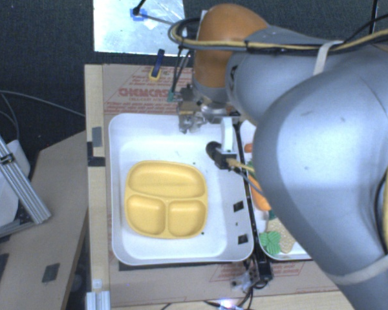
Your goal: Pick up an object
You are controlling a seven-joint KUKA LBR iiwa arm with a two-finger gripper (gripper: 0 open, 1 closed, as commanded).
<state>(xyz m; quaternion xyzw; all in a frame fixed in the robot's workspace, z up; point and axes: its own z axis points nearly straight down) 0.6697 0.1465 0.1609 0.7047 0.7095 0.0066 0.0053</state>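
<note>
Cardboard-lined bench, glossy white bin [116, 192], smooth yellow three-compartment tray [167, 198], metal fingers [189, 123] at far rim, spread unclear

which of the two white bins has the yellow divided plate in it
The left bin, the one seen nearly whole. The yellow three-compartment plate lies flat in it. The right bin is mostly hidden under the arm, with orange and green items showing at its edge.

I count two white bins [116, 192] on my feed, and one yellow divided plate [167, 197] with three compartments. In the bin mostly hidden by the arm I make out one orange piece [261, 201] and one green piece [270, 241].
</note>
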